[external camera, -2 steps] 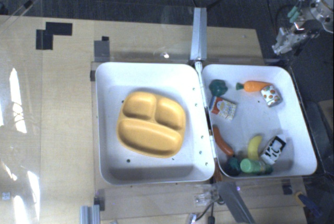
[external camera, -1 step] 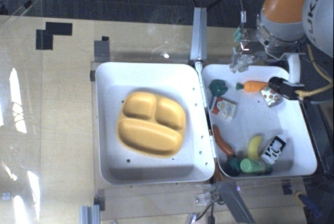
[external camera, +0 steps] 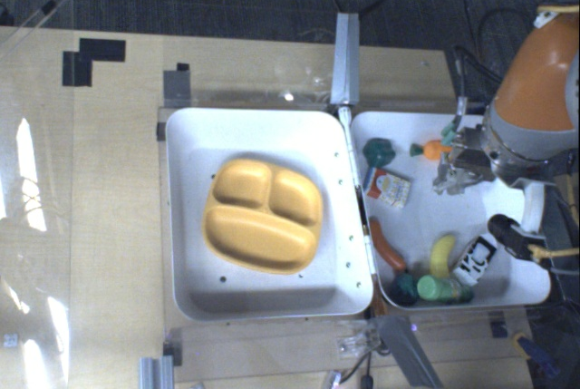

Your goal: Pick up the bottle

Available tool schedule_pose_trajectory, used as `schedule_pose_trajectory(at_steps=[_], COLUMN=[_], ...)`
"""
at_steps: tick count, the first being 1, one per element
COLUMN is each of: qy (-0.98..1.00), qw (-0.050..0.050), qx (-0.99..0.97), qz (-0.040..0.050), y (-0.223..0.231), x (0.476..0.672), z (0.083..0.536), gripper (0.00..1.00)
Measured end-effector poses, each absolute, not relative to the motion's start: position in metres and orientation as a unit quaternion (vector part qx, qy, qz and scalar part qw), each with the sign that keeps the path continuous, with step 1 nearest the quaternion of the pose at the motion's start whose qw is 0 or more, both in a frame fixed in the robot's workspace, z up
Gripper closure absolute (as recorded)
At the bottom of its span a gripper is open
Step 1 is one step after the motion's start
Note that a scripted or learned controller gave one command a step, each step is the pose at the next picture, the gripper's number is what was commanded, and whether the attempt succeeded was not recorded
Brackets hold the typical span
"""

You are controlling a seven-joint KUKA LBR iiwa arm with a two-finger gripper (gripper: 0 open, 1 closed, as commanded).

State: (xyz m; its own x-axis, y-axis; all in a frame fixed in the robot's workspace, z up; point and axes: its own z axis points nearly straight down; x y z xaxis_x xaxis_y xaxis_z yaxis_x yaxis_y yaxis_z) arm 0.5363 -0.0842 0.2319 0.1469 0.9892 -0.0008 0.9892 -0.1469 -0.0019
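At lower right we see the green bottle (external camera: 438, 289) lying in the right bin (external camera: 535, 292), beside a black-and-white labelled box (external camera: 477, 258), lettering unreadable. The gripper (external camera: 456, 171) hangs above, grasping nothing.

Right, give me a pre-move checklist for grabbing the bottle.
1. Bottle located: ok, green bottle lies on its side at the right bin's near edge.
2. Gripper above bottle: not ok, it sits near the bin's far side.
3. Room around bottle: not ok, banana and dark green object touch it.
4. Finger state: cannot tell.
5. Gripper free of load: cannot tell.
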Motion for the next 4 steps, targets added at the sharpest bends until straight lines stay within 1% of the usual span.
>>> schedule_pose_trajectory(at_steps=[1, 2, 3, 4], qy=[-0.643, -0.746, -0.742, -0.735], qw=[-0.001, 0.0, -0.002, 0.0], qx=[-0.766, -0.666, -0.67, -0.678], qz=[-0.0006, 0.0003, -0.0007, 0.0002], y=[-0.043, -0.188, -0.169, -0.206], x=[0.514, 0.498, 0.535, 0.488], z=[0.313, 0.23, 0.333, 0.248], gripper=[1.0, 1.0, 1.0, 1.0])
